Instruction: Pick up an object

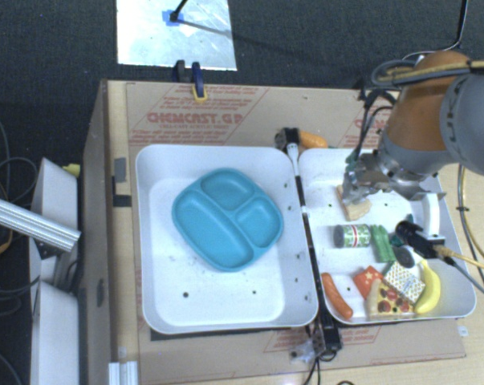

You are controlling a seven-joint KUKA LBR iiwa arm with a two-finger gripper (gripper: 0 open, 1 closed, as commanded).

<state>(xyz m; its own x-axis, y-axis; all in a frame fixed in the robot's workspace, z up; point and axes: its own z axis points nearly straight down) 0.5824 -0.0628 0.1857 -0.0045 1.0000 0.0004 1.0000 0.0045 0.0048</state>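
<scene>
right bin point(466, 295) — end effector point(356, 189) lowered over tan bread piece point(356, 209) at upper left, beside green can point(352, 236); finger state cannot be told. grasp to be centred on bread — can avoided.

Bench point(225, 115) is covered by a tan printed board. Two shallow white bins sit on it side by side, touching along the middle: left bin point(165, 295) and right bin point(458, 295). A small orange object point(313, 141) lies on the board just behind the bins' junction. A yellow-and-black clamp point(195, 79) grips the bench's back edge.
</scene>
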